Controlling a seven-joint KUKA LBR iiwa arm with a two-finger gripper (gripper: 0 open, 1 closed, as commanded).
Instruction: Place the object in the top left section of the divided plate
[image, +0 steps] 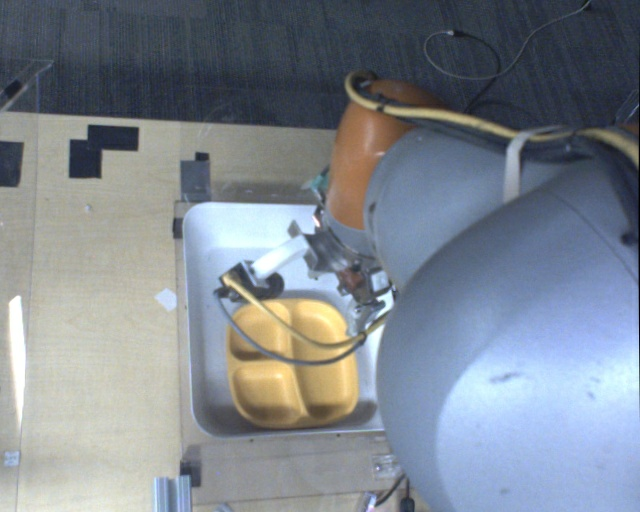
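Grey metal and an orange band mark the arm (480, 300) that reaches in from the right and covers much of the scene. At its tip the pincer (362, 288) hangs low over the far right corner of a yellow divided plate (268, 388). The wrist blocks the pincer's working end, so I cannot tell whether it is spread, pressed together or pinching anything. For the same reason, I cannot tell where the object to be placed is, or whether the pincer carries it.

The plate has four sections and lies flat in the near half of a shallow white bin (212, 240). Its near edge is close to the bin's near wall. The top left section (258, 322), the target, is just beside the pincer, toward the bin's left wall. Only the top right section lies between them. The coming move probably calls for a short sideways shift toward that left wall before any release.

The bin rests on a pale wooden surface (100, 300).
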